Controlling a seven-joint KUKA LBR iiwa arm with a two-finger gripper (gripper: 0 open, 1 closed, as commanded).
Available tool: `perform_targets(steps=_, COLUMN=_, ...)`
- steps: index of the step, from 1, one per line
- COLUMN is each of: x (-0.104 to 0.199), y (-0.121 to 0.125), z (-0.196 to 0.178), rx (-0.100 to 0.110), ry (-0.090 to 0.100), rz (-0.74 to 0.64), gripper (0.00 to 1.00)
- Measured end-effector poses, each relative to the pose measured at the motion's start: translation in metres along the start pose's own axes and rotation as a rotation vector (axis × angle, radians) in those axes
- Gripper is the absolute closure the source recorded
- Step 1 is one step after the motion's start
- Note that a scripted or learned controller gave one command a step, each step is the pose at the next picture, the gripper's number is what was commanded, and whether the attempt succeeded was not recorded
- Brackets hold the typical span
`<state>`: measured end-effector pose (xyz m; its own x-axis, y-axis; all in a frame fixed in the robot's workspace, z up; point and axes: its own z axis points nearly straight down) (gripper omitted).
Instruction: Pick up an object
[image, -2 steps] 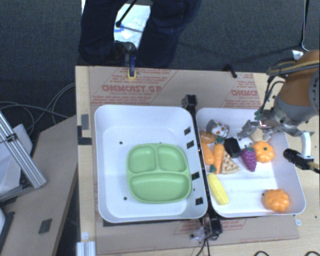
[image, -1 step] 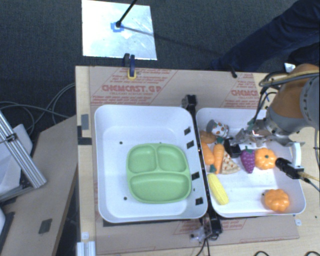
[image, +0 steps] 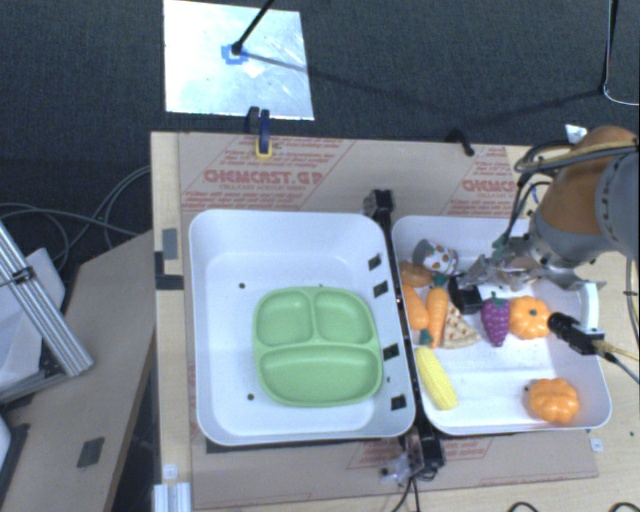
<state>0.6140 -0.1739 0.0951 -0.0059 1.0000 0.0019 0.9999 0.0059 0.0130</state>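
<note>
Lighting even, bright overhead. Glare on the foil sheet (image: 238, 60) behind my bench; white bins (image: 225, 250) approx. overexposed. Shadows soft, short. My arm (image: 590, 190) looks slightly blurred, poss. motion. Overall res. low.

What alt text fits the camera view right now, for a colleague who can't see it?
The grey arm's pincer is low over toy food in the right bin: carrot, purple grapes, corn, two orange pumpkins. The left bin holds a green divided plate.
</note>
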Motion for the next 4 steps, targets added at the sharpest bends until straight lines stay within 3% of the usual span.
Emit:
perform_targets(steps=1, x=-0.001, y=-0.006, z=-0.001, rx=0.009, ry=-0.003, rz=0.003, gripper=1.0)
perform_targets(steps=3, x=-0.002, y=-0.009, z=-0.123, rx=0.005, ry=-0.005, rz=0.004, gripper=1.0)
perform_targets(steps=4, x=-0.002, y=-0.008, z=-0.13, rx=0.009, ry=-0.003, rz=0.002, gripper=1.0)
